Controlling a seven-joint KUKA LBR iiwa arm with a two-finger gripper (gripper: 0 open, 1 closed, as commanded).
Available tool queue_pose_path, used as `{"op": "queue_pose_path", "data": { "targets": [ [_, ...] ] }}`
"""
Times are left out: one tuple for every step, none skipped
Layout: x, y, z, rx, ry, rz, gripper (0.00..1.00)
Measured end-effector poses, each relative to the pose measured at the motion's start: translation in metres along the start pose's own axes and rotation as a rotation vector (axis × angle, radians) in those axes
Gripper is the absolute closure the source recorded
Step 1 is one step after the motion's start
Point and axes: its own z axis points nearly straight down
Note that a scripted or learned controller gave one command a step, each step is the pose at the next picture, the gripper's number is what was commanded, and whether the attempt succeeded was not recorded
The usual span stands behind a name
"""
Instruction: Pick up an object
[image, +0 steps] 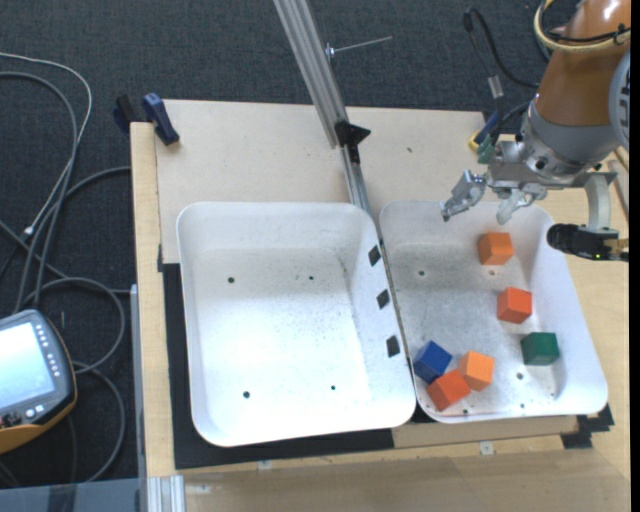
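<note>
overhead slanted view of a pale wooden bench (260, 150) standing on dark carpet, with loose grey cables (45, 200) trailing across the floor at left and a handheld control pendant (30, 375) with a lit screen at lower left. a blue clamp (160, 118) grips the bench's far left corner, and a slanted aluminium rail (318, 80) runs down to the seam between the bins. the left bin (200, 240) is a shallow white tray speckled with dark marks; the right bin (575, 320) touches it along the inner edge, where small black tabs sit. the right bin holds six small blocks: an orange cube (495, 248) near the far wall, a red-orange cube (514, 304) nearer the viewer, a green cube (540, 348) by the right wall, and a cluster at the near wall made of a blue cube (433, 360), a red cube (449, 389) and an orange block (478, 369), each just beside or touching its neighbour. the blocks are roughly cubic, so no long axis is evident; each rests flat, turned at a slightly different angle to the bin walls. the gripper (488, 202) hangs over the far edge of the right bin, just beyond the orange cube, its two fingers spread apart with nothing between them.
</note>
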Motion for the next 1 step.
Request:
{"op": "queue_pose_path", "data": {
  "targets": [
    [-0.0807, -0.0136, 0.0300, 0.003, -0.003, 0.008, 0.00]
  ]
}}
